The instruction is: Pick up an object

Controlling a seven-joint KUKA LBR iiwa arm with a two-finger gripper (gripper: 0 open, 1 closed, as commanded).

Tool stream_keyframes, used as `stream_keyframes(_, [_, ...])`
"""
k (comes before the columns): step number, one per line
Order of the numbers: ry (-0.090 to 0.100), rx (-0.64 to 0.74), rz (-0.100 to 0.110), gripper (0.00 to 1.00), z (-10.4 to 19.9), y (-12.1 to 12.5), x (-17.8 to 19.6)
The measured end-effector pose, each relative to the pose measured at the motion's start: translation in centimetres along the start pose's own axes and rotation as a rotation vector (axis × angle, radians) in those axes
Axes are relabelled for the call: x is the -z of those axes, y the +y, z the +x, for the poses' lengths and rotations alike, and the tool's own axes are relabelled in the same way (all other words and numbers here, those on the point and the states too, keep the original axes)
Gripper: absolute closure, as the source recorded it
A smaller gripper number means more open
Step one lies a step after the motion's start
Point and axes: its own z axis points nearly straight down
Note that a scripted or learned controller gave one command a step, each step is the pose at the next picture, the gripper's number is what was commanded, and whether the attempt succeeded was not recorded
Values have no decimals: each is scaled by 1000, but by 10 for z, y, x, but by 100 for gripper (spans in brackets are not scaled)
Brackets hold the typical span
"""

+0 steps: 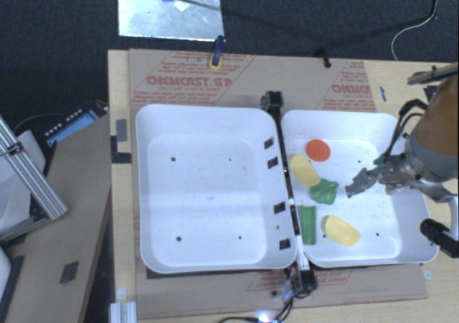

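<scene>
Dark carpet surrounds your bench (237, 74), which carries a printed cardboard sheet and two shallow white bins side by side. Your left bin (208, 185) shows only its white floor with a few small dark dots. Your right bin (401, 239) holds the objects: an orange disc (318, 150) near the top, a yellow piece (303, 171) just below and left of it, a crumpled green piece (324, 191) touching that yellow one, a long green block (308, 224) lying along the divider, and a second yellow piece (341, 231) near the bottom edge. Your arm comes in from the right, and your gripper (356, 185) sits low over the right bin, just right of the crumpled green piece and apart from it. You cannot tell from this angle how wide it stands; nothing is visible in its grasp.
</scene>
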Motion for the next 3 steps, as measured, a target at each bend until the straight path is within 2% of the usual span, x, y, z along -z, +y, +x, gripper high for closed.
stream_keyframes(1, [5,5,12,0,54,-11,-112])
stream_keyframes(2, [-2,3,-7,0,39,74,-121])
stream_keyframes(3, [-3,-11,4,0,-50,13,-121])
